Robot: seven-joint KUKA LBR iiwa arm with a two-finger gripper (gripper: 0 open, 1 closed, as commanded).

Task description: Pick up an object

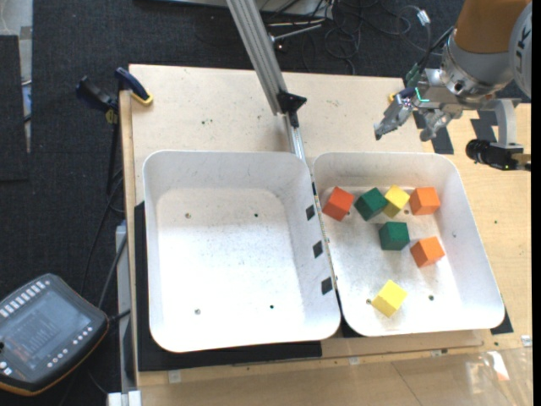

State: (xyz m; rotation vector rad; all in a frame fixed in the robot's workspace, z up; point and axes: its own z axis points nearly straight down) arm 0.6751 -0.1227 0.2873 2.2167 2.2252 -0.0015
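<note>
Jaws (412, 122): I see them spread, holding nothing, over the desk (211, 108), at 12 o'clock from right bin (482, 286).
Blocks (394, 235): seven, in right bin.

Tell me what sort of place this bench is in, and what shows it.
Most likely a robotics lab or test cell. A wooden bench bears two shallow white bins, one holding coloured cubes; a teach pendant and loose cables lie on the dark floor, and the gripper hangs above the bench.
</note>
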